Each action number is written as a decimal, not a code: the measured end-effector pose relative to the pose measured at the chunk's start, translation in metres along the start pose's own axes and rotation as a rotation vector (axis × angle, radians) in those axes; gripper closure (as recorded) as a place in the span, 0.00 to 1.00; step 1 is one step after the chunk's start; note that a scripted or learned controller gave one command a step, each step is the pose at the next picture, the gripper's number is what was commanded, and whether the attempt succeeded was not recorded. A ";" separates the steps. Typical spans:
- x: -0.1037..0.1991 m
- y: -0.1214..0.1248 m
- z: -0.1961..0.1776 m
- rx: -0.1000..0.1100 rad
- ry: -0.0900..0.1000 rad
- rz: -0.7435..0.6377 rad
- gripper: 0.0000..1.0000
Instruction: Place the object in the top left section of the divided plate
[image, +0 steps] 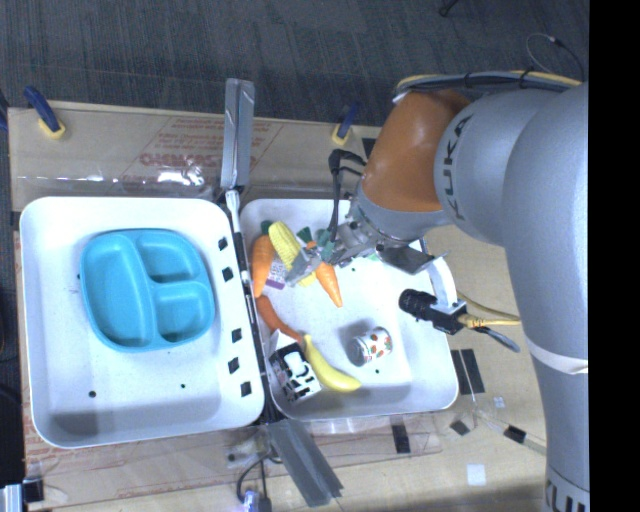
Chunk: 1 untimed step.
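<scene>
A pale wooden table (120, 140) is filling most of the scene, with faint red printing showing on its top near the far edge. Blue clamps (44, 110) are gripping that far edge at the left and near the middle. Beyond the table, dark grey carpeted floor (300, 40) is stretching across the top, evenly lit.
</scene>
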<state>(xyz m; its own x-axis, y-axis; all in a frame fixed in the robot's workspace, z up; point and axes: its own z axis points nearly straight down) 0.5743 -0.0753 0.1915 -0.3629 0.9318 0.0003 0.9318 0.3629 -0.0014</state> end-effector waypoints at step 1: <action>0.063 0.088 -0.040 0.000 0.000 -0.117 1.00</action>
<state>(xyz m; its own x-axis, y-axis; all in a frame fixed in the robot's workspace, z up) 0.6339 0.0155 0.2314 -0.4693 0.8831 0.0003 0.8831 0.4693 -0.0009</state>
